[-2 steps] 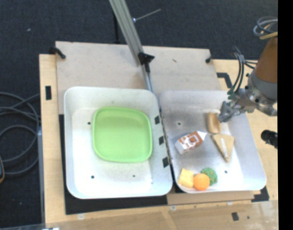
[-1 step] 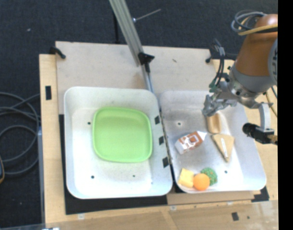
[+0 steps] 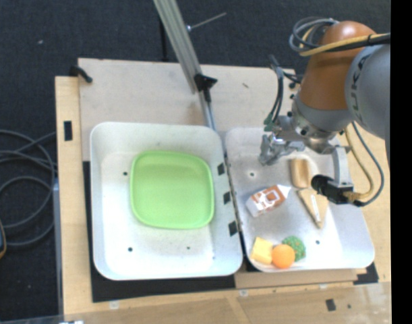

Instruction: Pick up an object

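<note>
Seen from above at a slant: two white bins side by side on the bench. In the left bin [image 3: 111, 248], a green plate [image 3: 172, 189] lying flat near the middle. In the right bin [image 3: 350, 245], a small orange-and-white packet [image 3: 268, 199] near the centre, two tan bread-like pieces [image 3: 301, 172] [image 3: 315, 206] to its right, and along the near edge a yellow block [image 3: 262, 251], an orange ball [image 3: 282, 256] and a green piece [image 3: 295, 246] clustered together. Gripper [image 3: 270, 151] low over the far left of the right bin, apart from the packet; fingers' state impossible to tell, nothing visible between them.
</note>
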Action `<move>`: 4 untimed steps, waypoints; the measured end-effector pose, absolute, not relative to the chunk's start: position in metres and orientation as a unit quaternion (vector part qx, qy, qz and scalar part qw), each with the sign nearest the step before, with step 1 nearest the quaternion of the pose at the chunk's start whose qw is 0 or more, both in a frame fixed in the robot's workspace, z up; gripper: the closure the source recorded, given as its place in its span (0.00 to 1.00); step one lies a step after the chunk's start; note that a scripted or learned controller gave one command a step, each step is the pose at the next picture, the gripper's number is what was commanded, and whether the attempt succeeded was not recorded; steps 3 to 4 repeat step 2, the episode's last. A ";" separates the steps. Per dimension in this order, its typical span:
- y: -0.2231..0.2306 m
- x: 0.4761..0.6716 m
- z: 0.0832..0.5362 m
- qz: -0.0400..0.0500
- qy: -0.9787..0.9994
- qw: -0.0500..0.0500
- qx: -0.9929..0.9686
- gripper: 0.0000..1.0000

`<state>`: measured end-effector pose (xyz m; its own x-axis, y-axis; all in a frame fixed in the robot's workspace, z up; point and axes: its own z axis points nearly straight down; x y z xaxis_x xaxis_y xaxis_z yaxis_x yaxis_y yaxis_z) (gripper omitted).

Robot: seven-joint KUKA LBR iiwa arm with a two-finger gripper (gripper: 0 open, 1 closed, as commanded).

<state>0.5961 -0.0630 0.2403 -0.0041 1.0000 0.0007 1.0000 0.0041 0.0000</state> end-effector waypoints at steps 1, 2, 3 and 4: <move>-0.007 0.602 0.232 0.000 -0.709 0.000 -0.706 1.00; 0.047 0.612 0.246 -0.001 -0.708 0.000 -0.706 1.00; 0.047 0.612 0.246 -0.001 -0.708 0.000 -0.706 1.00; 0.047 0.612 0.246 -0.001 -0.708 0.000 -0.706 1.00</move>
